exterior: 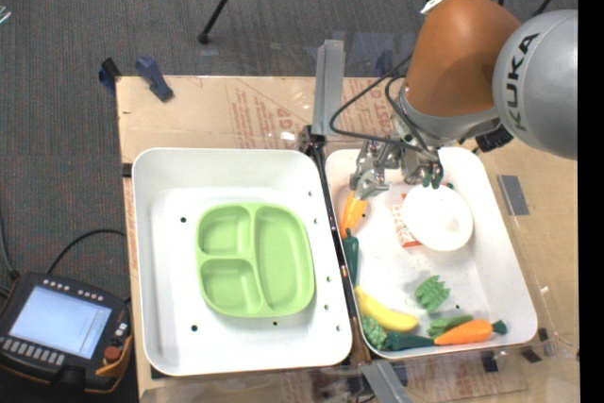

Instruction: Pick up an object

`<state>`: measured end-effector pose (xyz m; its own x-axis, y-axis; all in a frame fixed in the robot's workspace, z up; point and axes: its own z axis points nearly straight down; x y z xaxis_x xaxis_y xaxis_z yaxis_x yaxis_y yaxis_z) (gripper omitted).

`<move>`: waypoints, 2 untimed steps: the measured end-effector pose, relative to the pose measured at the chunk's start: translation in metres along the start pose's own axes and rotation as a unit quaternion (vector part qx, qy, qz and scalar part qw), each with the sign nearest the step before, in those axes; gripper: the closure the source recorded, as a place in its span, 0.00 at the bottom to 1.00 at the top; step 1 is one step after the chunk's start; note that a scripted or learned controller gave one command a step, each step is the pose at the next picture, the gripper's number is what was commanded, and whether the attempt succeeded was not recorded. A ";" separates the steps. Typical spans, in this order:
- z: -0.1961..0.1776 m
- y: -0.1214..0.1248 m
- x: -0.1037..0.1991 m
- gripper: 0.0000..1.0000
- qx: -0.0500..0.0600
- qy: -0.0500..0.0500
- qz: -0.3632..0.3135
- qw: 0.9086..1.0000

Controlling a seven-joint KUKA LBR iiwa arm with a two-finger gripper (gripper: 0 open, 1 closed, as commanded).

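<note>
While the gripper [396, 167] hovers at the right bin's [500, 245] upper edge, fingers spread and holding nothing, no object is picked yet.

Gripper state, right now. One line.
Gripper: low over the far end of the right bin; open or closed cannot be told from this view.

Bins: two, white, side by side: left bin [151, 203], right bin [505, 250].
Divided plate [255, 260]: one, green, three compartments.
Bowl [439, 220]: one, white.
Banana [385, 312]: one, yellow.
Carrots: two, orange: one [464, 332] at the near edge, one [353, 210] at the left wall.
Leafy green piece [432, 292]: one.
Handheld control pad [61, 326]: one.
</note>
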<state>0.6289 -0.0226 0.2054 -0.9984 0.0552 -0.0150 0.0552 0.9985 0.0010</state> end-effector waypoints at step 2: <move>0.029 -0.082 0.049 1.00 -0.002 0.007 -0.136 0.991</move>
<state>0.5757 -0.1021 0.1761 -0.9764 -0.2162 -0.0005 -0.2162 0.9764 0.0023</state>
